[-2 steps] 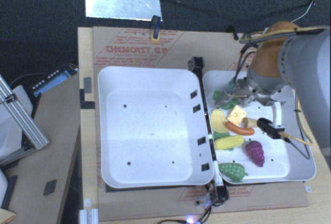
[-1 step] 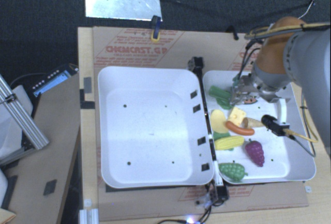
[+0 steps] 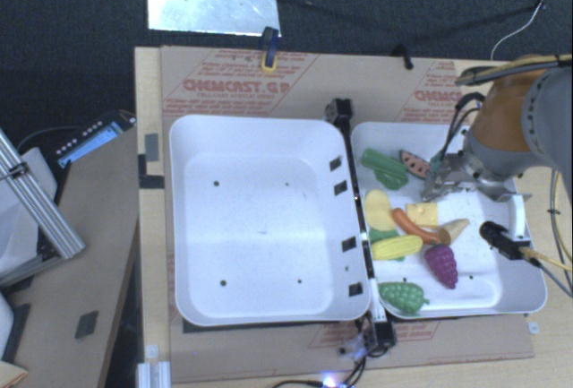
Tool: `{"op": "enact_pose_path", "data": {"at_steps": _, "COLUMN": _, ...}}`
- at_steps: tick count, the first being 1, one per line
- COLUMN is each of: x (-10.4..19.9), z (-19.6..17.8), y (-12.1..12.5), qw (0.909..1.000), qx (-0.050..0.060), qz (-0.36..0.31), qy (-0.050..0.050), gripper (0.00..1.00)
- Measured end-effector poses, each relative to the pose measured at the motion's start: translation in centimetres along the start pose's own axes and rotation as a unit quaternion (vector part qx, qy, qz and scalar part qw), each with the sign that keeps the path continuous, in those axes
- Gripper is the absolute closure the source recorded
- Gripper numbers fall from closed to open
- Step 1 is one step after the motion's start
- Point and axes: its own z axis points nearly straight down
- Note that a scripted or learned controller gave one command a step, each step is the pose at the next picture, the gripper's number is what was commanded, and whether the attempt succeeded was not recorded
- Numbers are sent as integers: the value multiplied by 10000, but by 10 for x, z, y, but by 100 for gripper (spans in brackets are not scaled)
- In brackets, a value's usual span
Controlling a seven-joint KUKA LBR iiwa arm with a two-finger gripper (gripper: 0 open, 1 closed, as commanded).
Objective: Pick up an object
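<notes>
The right bin (image 3: 501, 292) holds several toy foods. A green vegetable (image 3: 385, 168) and a watermelon slice (image 3: 414, 164) lie at its far left. Nearer the front are a pale yellow fruit (image 3: 378, 208), an orange sausage (image 3: 415, 225), a yellow wedge (image 3: 426, 212), a beige piece (image 3: 456, 229), a corn cob (image 3: 397, 247), purple grapes (image 3: 440, 264) and a bumpy green fruit (image 3: 402, 297). My gripper (image 3: 433, 190) hangs low over the right bin, just right of the watermelon slice and above the yellow wedge. Nothing is seen held in it.
The left bin (image 3: 260, 216) lies beside the right one, with a black divider and clips (image 3: 351, 198) between them. Both bins rest on a cardboard sheet (image 3: 233, 81). A grey arm with an orange band (image 3: 506, 113) reaches in from the right.
</notes>
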Motion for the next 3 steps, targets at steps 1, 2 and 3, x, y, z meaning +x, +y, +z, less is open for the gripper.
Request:
{"op": "enact_pose_path", "data": {"at_steps": 1, "x": 36, "z": 0, "y": -118, "qw": 10000, "qx": 30, "qz": -11, "qy": 26, "gripper": 100}}
{"op": "enact_pose_path", "data": {"at_steps": 2, "x": 151, "z": -108, "y": -13, "qw": 9999, "qx": -97, "qz": -103, "qy": 18, "gripper": 100}}
{"op": "enact_pose_path", "data": {"at_steps": 3, "x": 180, "z": -292, "y": 14, "qw": 9999, "qx": -114, "qz": -62, "qy": 18, "gripper": 100}}
